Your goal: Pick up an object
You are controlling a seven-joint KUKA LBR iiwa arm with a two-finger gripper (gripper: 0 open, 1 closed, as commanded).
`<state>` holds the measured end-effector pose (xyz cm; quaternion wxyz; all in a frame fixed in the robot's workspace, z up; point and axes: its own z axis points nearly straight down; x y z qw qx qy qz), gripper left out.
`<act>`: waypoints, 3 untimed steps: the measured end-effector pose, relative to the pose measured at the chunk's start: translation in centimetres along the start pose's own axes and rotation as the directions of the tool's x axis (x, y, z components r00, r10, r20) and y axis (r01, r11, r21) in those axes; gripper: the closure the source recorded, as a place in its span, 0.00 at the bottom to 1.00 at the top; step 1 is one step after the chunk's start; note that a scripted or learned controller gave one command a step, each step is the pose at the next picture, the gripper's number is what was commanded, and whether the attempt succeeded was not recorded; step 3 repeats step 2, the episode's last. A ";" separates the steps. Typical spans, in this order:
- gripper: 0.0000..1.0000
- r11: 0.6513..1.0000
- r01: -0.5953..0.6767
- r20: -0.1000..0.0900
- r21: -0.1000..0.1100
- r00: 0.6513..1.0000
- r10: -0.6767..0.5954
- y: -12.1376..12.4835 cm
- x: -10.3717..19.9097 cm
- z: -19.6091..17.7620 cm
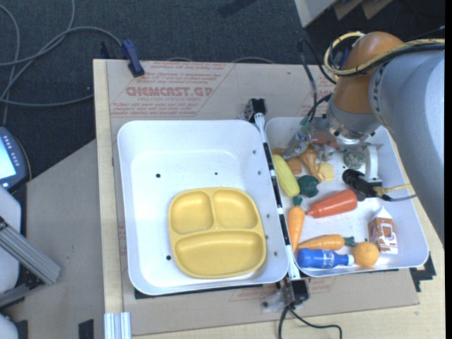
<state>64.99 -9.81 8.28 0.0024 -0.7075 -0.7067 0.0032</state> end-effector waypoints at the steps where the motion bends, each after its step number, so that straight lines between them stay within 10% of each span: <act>1: 1.00 1.000 0.002 -0.001 -0.008 1.000 -0.002 0.1 0.1 -1.3; 2: 1.00 1.000 0.009 -0.003 -0.016 1.000 -0.009 -2.3 7.8 -10.8; 3: 1.00 1.000 0.009 -0.003 -0.016 1.000 -0.009 -2.3 7.8 -10.8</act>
